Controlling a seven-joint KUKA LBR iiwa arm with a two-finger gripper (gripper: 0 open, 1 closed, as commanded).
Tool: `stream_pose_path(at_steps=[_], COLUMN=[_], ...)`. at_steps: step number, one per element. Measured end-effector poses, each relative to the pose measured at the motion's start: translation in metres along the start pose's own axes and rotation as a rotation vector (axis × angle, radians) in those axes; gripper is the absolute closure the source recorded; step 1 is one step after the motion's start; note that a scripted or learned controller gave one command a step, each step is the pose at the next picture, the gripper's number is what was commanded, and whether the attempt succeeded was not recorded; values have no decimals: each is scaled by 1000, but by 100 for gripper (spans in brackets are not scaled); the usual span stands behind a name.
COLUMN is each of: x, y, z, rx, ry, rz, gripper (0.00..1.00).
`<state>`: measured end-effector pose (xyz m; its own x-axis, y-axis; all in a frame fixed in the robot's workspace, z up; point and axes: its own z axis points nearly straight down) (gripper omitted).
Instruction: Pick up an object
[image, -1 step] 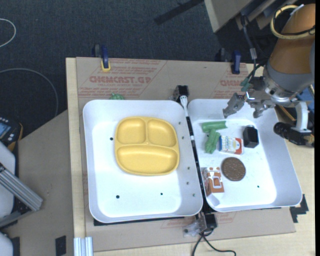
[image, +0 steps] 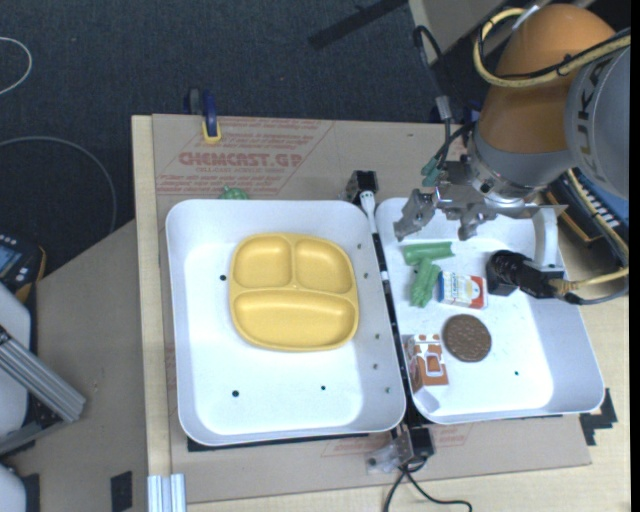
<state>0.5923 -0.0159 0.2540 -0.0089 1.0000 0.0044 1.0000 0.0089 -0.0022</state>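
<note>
Claw (image: 441, 217) hangs open, holding nothing, above green object (image: 426, 268) in right bin (image: 570, 345).

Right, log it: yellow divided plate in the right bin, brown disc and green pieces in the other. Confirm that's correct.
Not quite. The camera view shows the yellow divided plate in the left bin, not the right. The brown disc and green pieces lie in the right bin, below the claw.
</note>
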Motion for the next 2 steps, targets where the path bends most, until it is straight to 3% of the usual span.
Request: stream_pose_path(at_steps=[1,2], x=[-6,39], y=[1,-26], z=[-10,16], rx=[-3,4], ry=[-4,-2], rz=[8,4], gripper=[100,100])
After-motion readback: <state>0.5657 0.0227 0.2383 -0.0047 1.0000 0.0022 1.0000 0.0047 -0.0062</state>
